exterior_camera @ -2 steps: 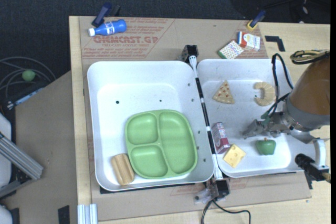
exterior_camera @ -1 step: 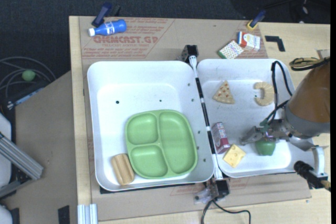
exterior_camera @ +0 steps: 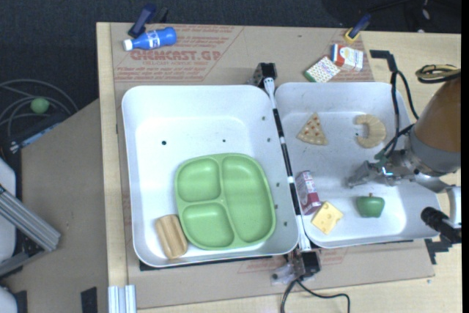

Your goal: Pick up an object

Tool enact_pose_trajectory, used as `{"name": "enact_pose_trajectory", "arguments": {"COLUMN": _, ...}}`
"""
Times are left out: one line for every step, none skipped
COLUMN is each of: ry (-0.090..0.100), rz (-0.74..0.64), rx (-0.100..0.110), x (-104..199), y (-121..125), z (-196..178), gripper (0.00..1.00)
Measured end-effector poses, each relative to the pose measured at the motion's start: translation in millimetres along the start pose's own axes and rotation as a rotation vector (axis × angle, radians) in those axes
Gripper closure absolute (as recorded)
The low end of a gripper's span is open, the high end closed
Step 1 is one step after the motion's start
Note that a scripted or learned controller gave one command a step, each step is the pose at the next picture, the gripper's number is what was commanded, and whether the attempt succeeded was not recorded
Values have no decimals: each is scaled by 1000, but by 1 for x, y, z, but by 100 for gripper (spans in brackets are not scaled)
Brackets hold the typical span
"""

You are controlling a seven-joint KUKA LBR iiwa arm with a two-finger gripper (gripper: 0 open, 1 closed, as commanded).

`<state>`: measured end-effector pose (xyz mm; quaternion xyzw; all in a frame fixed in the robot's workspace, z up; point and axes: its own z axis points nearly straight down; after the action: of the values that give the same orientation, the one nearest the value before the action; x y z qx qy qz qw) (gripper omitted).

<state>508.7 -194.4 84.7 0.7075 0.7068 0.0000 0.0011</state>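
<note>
My gripper (exterior_camera: 366, 177) hangs low over the right bin (exterior_camera: 333, 95), near its right side, with the arm reaching in from the right. Just below the gripper lies a green toy apple (exterior_camera: 370, 207), a little apart from it. A yellow cheese wedge (exterior_camera: 327, 218) and a small pink can (exterior_camera: 307, 191) lie at the bin's front left. Toward the back of the bin are a pizza slice (exterior_camera: 312, 130) and a tan curved pastry (exterior_camera: 370, 129). Nothing shows between the gripper's tips.
The left bin (exterior_camera: 146, 113) holds a green divided plate (exterior_camera: 223, 199) and a tan bread piece (exterior_camera: 171, 236) at its front left. On the bench behind the bins lie a blue and white bottle (exterior_camera: 150, 39) and small cartons (exterior_camera: 334, 64). Cables run along the right bin's right edge.
</note>
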Motion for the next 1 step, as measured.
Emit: {"name": "enact_pose_trajectory", "arguments": {"ry": 3, "rz": -1, "rx": 3, "x": 23, "y": -30, "z": 0, "gripper": 0}}
